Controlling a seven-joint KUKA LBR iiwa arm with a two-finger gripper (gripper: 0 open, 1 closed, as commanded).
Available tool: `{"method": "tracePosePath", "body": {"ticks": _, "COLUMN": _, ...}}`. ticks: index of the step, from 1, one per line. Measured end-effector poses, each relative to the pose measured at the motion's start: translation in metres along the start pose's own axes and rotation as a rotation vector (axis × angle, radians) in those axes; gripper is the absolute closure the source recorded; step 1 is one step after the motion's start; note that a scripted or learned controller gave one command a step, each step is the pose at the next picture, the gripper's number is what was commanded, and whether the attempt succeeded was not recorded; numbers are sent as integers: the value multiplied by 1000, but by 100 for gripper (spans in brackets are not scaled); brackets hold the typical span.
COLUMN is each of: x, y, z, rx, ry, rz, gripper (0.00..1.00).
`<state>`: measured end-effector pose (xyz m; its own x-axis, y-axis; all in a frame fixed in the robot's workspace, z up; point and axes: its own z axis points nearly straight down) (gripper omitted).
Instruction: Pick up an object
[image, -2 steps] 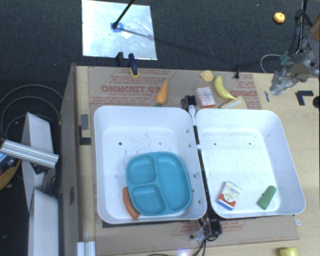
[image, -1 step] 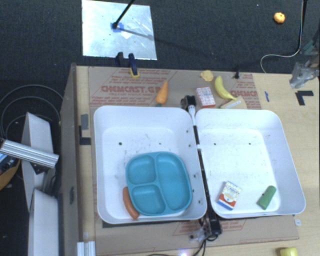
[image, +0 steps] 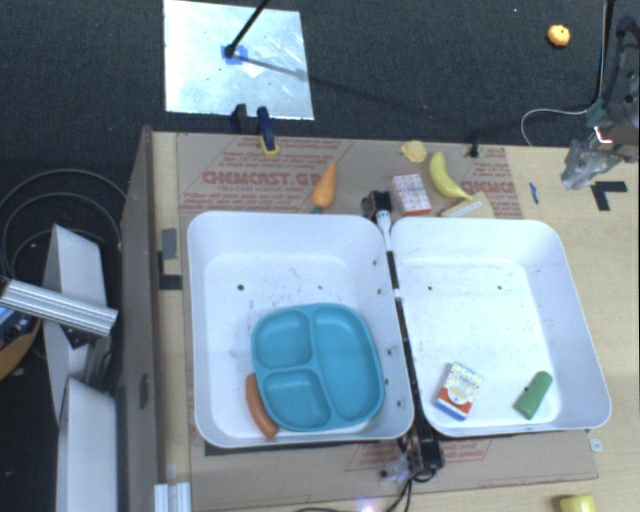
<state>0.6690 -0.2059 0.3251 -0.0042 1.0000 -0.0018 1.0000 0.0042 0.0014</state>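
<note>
Inside the two white bins lie four loose things to pick from, two to each bin. Right bin (image: 560, 250): one small carton (image: 458, 390), white with red and blue print, near the front wall, and one green block (image: 533, 394) just to its right, tilted, close to the front right corner. Left bin (image: 215, 250): one blue divided tray (image: 317, 366) with three compartments (one long one on the right, two smaller ones on the left), and one orange sausage-shaped piece (image: 260, 405) lying along the tray's front left edge, touching or nearly touching it.

Behind the bins, on the cardboard sheet (image: 250, 165), stand more single items: one carrot (image: 323, 186) leaning near the left bin's back wall, one small pink-and-white box (image: 411, 193), one banana (image: 444, 177), one pale yellow lump (image: 414, 151) beside the banana's top, and one white stick-like piece (image: 461, 208) below the banana.

One gripper (image: 583, 168) sits at the far right, above the bench's back corner, well apart from both bins and everything in them; whether it is released or clenched cannot be told at this size, and nothing is seen in it.

Farther off, one silver sheet (image: 236, 58) lies on the dark floor, one small orange ball (image: 558, 36) at top right, and one yellow thing (image: 577, 504) at the bottom edge
</note>
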Motion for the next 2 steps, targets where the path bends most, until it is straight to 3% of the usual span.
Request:
{"method": "tracePosePath", "body": {"ticks": 1, "x": 0, "y": 0, "z": -22, "rx": -4, "ry": 0, "rz": -1, "gripper": 100}}
{"method": "tracePosePath", "body": {"ticks": 2, "x": 0, "y": -1, "z": 103, "rx": 6, "ry": 3, "rz": 3, "gripper": 100}}
